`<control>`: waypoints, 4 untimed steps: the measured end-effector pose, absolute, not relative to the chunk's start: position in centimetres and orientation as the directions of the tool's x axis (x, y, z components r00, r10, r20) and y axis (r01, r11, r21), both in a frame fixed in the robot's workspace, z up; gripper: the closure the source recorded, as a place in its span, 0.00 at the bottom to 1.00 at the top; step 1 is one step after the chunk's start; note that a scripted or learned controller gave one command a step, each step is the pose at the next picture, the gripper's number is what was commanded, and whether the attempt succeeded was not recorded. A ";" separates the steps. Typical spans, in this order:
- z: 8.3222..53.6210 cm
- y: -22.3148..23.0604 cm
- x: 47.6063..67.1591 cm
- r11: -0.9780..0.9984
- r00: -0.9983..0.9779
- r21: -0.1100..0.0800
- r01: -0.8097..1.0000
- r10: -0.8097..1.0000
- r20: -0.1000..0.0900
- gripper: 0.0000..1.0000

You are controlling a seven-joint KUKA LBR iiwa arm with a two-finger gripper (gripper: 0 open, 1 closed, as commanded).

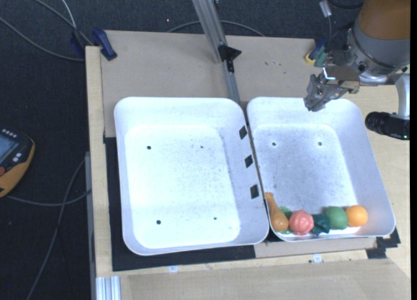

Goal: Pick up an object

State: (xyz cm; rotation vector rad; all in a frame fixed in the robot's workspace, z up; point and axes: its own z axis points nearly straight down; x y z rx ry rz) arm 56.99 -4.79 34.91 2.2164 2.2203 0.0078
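Observation:
My gripper [317, 100] hangs over the far rim of the right bin [306, 162], well away from the objects. Nothing shows between its fingers. Along the near wall of that bin lie several small things in a row: an orange pear-shaped piece [276, 214], a pink-red ball [300, 222], a dark teal piece [321, 224], a green ball [336, 217] and an orange ball [356, 214].
The left bin [176, 175] sits beside the right one, with black clips [248, 160] along the shared rim. A slanted metal bar [212, 25] crosses the back of the bench. Blue clamps [104, 44] sit at the bench's back corners.

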 end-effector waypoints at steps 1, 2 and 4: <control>18.4 -5.6 55.9 0.000 0.000 -0.007 1.000 1.000 0.000 1.00; 18.8 0.0 54.9 0.005 -0.005 0.000 1.000 1.000 0.001 1.00; 20.7 2.9 53.2 0.007 -0.007 0.001 1.000 1.000 0.002 1.00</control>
